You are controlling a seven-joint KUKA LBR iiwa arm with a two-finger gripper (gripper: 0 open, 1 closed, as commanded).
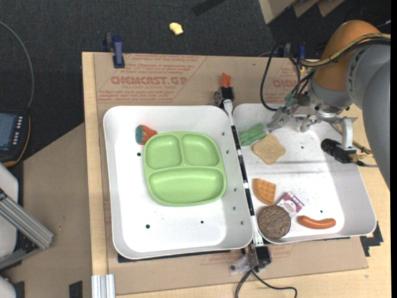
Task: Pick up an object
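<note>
The right bin [347, 185] holds several toy foods. A green pod [251, 134] lies at its upper left, with a tan bread slice [268, 148] just below it. Lower down are an orange waffle [265, 190], a pink wrapped candy [290, 202], a round brown patty [274, 221] and a red sausage [317, 222]. My gripper [289, 118] hangs over the bin's upper part, just right of and above the pod and the bread. Nothing is visibly held.
The left bin [124, 216] carries a green divided plate [183, 167] and a small strawberry [146, 133] at the plate's upper left. A black clamp [224, 95] sits at the top of the divider between the bins. Cables run behind the arm.
</note>
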